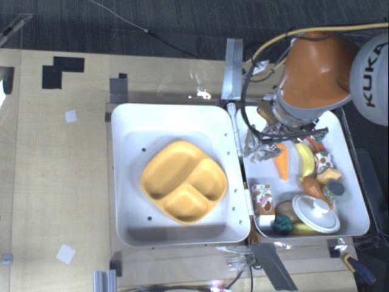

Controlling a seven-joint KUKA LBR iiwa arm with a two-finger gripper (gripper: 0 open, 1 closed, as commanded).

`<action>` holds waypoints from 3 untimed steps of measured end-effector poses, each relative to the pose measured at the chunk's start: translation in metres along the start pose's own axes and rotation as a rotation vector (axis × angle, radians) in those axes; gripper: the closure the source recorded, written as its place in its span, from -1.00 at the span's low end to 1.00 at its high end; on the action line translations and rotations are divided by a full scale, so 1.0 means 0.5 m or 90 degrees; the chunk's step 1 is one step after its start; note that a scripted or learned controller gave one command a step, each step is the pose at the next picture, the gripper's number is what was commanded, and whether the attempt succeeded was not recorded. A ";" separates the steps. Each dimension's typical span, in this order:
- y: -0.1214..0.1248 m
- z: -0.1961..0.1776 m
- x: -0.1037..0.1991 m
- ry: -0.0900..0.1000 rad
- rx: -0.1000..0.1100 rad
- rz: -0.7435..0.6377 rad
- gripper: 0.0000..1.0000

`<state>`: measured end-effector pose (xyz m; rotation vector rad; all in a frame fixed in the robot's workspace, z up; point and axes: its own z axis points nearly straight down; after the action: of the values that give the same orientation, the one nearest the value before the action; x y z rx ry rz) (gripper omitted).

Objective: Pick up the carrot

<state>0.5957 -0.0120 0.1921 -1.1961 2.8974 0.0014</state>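
While the carrot (281, 162) lies in the right bin (358, 193), a banana (306, 159) sits at its 3 o'clock and the hand (266, 143) hovers at its 10 o'clock, whether spread or pressed together I cannot tell. A yellow divided plate (182, 181) sits in the left bin (127, 163).

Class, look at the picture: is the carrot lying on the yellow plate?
No. The carrot lies in the right bin beside the banana, while the yellow plate sits in the left bin.
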 end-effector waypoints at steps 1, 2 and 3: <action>-0.098 -0.085 0.009 -0.002 0.004 -0.066 1.00; -0.090 0.079 0.143 0.002 0.000 -0.154 1.00; -0.096 -0.055 0.118 -0.001 0.004 -0.281 1.00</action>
<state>0.5878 -0.0878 0.2192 -1.7982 2.5622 -0.0100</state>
